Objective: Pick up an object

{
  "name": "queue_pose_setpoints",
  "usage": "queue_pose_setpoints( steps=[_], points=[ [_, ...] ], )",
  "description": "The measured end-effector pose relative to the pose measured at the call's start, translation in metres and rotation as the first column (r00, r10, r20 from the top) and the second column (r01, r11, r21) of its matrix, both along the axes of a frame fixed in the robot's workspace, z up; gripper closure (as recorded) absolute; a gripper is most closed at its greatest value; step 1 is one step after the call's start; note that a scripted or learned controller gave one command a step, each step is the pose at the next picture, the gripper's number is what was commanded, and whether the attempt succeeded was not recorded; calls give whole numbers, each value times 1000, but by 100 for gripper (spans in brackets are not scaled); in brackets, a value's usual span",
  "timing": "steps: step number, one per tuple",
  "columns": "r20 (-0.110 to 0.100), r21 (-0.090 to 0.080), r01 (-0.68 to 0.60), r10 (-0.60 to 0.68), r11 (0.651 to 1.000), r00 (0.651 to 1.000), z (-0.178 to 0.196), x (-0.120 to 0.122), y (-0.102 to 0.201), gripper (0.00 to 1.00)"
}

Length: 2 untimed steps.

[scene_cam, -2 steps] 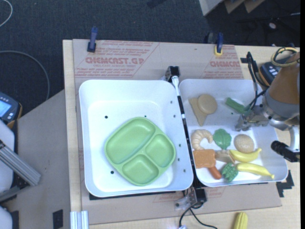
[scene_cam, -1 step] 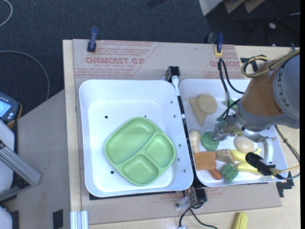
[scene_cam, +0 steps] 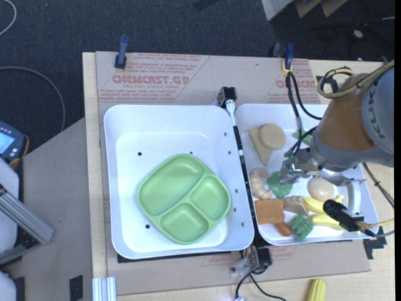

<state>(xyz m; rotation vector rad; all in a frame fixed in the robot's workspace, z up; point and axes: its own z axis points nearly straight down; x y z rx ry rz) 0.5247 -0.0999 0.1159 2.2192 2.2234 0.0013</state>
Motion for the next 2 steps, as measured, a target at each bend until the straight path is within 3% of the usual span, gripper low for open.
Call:
queue_pose_setpoints(
  steps=[1, 2],
  points=[
    [9, -1, -6, 6, 1000, 1000, 73, 50, 81, 100],
    [-8, 1, 8, -8, 1000, 1000, 73, -23, 35, 100]
  ],
)
